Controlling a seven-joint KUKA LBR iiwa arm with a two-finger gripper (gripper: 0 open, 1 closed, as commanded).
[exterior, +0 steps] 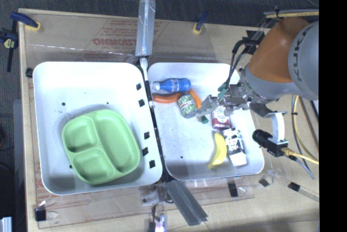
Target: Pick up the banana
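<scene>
The yellow banana (218,150) lies near the front right of the right bin (184,163), curved, with its tip toward the bin's front wall. A small white and black box (235,148) touches its right side. My gripper (207,110) hangs over the middle of the right bin, behind the banana and apart from it, between a green can (187,105) and a red can (220,118). Nothing shows between its tips.
A blue bottle (172,85) and an orange carrot-like piece (165,98) lie at the back left of the right bin. The left bin (49,79) holds a green divided plate (100,145). My arm (282,63) covers the right bin's back right corner.
</scene>
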